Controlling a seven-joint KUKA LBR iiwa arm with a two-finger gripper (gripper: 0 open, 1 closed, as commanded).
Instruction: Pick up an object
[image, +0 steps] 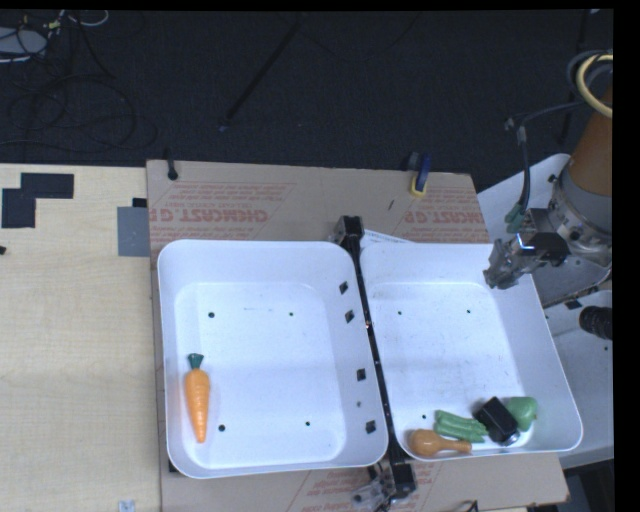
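Gripper (503, 272) positioned over right bin (560, 370) upper-right rim; finger state cannot be told. Toy carrot (197, 397) seen in left bin (165, 330); black block (497, 419) among toy vegetables, right bin's near corner.

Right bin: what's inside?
Right bin: a black block lying over a green vegetable, a green pod, an orange gourd. Whatever lies beneath the block is hidden.

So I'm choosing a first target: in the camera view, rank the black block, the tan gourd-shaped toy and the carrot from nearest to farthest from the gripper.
From the gripper, at the right bin's upper right edge:
1. black block, right bin's lower right corner.
2. tan gourd-shaped toy, right bin's bottom edge, further left.
3. carrot, left bin's lower left.
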